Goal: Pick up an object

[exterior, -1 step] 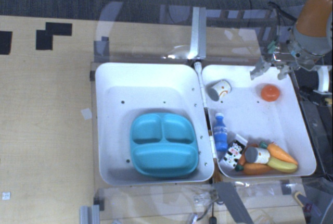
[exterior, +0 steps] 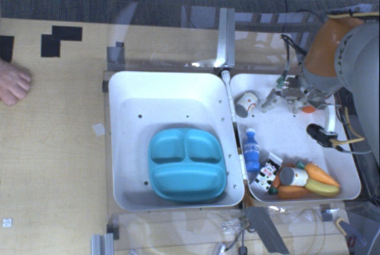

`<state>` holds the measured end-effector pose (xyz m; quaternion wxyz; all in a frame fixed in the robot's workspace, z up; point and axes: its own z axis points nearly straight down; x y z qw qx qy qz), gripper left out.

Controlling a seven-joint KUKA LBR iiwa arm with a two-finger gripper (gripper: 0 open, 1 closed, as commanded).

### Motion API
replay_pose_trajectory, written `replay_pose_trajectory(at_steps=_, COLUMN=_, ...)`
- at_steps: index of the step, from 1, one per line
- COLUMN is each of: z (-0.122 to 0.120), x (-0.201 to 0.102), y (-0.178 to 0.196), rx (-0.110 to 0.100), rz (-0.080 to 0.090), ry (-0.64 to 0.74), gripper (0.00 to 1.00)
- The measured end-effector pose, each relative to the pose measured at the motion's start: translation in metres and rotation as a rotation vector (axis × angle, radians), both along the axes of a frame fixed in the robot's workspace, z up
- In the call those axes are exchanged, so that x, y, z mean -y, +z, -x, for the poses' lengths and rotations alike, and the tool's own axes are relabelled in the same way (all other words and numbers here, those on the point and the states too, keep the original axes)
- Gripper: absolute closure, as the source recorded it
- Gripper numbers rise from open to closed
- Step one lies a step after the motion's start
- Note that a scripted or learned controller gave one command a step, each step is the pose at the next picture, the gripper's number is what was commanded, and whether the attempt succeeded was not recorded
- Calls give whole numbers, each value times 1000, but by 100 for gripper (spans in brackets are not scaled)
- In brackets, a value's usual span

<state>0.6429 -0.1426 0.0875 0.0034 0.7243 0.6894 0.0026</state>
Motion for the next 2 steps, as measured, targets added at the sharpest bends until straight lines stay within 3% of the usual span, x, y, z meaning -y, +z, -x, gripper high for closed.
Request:
replay_pose_trajectory(at_steps=1, z=-3, x=-2, y=13, rx=8, rz=0, ry=5, gripper=100)
replay_pose_trajectory(at_steps=2, z=9, x=6, y=198, rx=1, rz=2, ry=198, gripper=100)
